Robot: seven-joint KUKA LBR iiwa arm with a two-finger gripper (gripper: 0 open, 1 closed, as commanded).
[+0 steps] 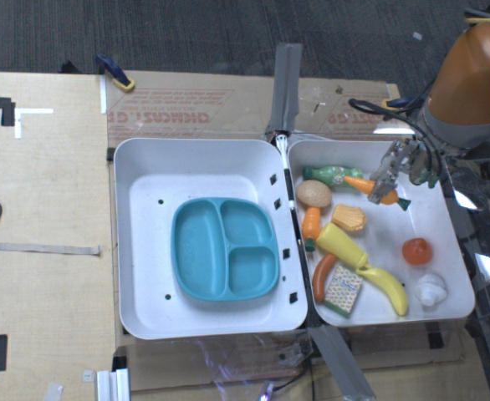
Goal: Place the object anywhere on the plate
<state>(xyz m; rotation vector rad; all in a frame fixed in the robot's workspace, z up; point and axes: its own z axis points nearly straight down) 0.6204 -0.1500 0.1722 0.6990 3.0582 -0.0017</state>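
Note:
A teal divided plate lies in the middle of the left white bin. My gripper is over the back of the right bin, well right of the plate. It is shut on a small orange toy carrot with a green top. The carrot sticks out to the left from between the fingers, beside a green toy vegetable.
The right bin also holds a tan potato, a small orange piece, a waffle-like piece, a yellow banana, a red sausage, a speckled card, a red tomato and a white lump. A divider wall separates the bins.

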